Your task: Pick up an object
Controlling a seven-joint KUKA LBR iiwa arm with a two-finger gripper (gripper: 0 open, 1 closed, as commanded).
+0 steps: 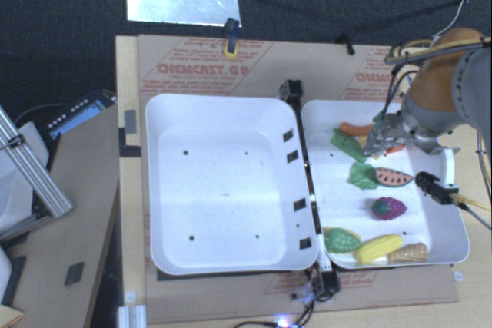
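Gripper (378, 142), grip state impossible to tell, hovers over green toy (347, 144) near right bin's (453, 230) upper edge, frame's right.

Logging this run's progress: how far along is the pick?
Done: the gripper is down in the right bin, among the green leafy toys near the orange carrot. In hand: nothing visibly between its fingers. Left: grasping and lifting; the watermelon slice, grapes and corn lie in the bin.
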